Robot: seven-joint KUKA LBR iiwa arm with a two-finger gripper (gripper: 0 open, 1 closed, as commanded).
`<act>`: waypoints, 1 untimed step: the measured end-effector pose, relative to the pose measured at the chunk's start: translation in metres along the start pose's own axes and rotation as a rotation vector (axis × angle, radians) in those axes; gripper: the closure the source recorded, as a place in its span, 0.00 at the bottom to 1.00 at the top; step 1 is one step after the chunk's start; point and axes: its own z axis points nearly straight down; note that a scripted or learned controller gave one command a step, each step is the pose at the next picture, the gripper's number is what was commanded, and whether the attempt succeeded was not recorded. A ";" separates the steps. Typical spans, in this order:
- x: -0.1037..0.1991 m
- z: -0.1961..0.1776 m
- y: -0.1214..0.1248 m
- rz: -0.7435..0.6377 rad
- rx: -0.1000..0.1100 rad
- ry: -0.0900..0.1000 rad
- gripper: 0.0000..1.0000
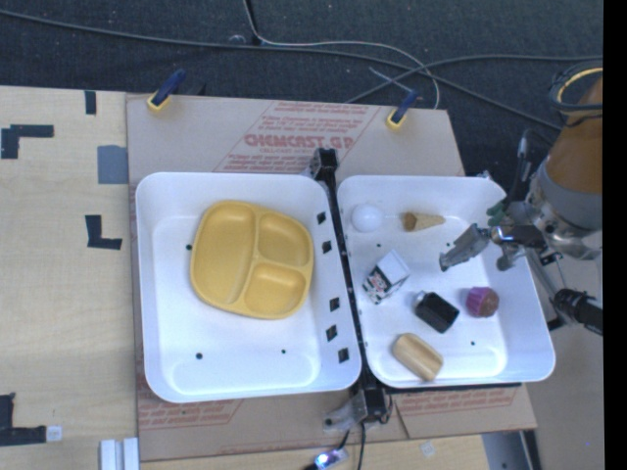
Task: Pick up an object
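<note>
The right bin (519,360) holds several small things: a white ball (366,217), a tan wedge (421,221), a small white and black box (385,276), a black block (436,311), a purple lump (480,302) and a tan bread-like roll (418,355). My gripper (480,258) hangs over the right part of this bin, just above the purple lump and to the right of the wedge. Its fingers (458,252) are spread open with nothing between them.
The left bin (167,360) holds a yellow divided plate (253,259). A black divider with clips (338,262) runs between the bins. Cables (421,67) lie on the dark floor behind. The arm's orange-banded wrist (578,155) stands at the right bin's far right edge.
</note>
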 end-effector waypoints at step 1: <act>0.000 -0.006 0.002 -0.004 -0.012 -0.002 0.00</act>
